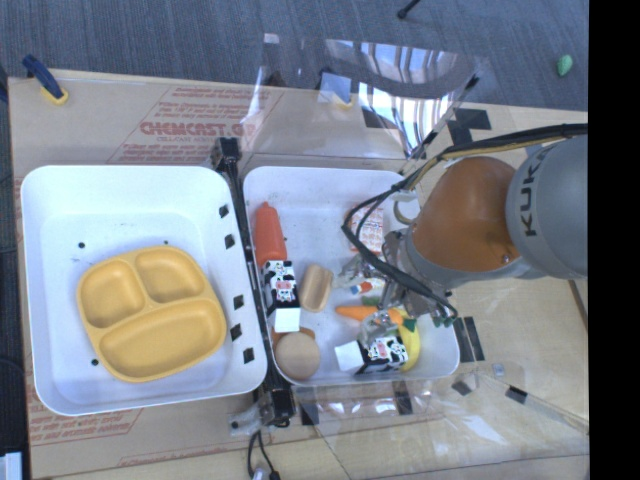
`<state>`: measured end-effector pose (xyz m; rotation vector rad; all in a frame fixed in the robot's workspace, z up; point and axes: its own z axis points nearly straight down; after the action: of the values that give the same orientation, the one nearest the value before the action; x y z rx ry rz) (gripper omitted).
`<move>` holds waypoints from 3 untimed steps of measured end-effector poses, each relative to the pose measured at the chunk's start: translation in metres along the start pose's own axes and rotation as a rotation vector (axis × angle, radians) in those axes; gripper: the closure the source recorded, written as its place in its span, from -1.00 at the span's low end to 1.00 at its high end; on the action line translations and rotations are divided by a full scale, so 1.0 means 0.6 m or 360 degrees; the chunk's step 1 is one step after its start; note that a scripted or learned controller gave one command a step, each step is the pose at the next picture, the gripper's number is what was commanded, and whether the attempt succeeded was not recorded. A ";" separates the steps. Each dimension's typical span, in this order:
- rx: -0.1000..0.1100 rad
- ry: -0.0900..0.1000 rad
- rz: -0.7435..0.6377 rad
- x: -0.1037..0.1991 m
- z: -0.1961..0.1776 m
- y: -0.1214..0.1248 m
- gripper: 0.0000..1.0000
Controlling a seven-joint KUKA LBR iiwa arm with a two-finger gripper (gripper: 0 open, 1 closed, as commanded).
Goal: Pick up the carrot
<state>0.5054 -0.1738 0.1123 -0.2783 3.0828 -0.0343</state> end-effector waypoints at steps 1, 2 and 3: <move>-0.0025 0.0027 -0.0105 0.017 0.023 -0.058 -1.00; -0.0020 0.0004 -0.0617 0.013 0.020 -0.023 -1.00; -0.0021 -0.0004 -0.0795 -0.004 0.017 0.076 -1.00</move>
<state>0.5003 -0.1288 0.1010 -1.0337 2.9238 -0.0303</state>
